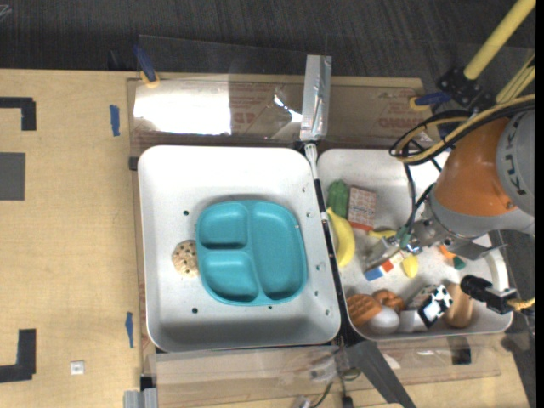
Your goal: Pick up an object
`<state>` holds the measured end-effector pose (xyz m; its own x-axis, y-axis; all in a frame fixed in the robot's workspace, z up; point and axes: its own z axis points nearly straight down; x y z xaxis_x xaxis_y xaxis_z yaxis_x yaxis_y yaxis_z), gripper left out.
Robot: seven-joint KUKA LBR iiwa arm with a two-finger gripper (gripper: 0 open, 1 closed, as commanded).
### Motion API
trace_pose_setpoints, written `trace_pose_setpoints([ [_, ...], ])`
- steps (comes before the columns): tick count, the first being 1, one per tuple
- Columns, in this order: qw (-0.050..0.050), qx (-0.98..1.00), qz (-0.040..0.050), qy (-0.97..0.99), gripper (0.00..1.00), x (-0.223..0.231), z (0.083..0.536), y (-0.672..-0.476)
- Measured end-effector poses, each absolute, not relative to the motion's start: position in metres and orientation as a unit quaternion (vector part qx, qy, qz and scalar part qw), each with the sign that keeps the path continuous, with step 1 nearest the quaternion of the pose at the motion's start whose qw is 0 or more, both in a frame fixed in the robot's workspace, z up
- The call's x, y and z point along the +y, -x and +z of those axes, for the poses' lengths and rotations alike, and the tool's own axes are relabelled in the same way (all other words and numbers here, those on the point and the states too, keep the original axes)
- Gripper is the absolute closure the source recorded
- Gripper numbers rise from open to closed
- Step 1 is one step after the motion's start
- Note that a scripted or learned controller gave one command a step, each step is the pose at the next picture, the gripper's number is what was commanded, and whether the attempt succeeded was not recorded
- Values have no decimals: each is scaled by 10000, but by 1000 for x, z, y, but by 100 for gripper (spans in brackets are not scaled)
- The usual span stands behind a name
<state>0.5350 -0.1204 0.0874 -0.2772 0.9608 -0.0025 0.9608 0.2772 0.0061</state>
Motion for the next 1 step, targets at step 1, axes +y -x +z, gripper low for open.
trace_pose_setpoints([
  [1,65,7987,31,-6016,100,-121,99,-537],
])
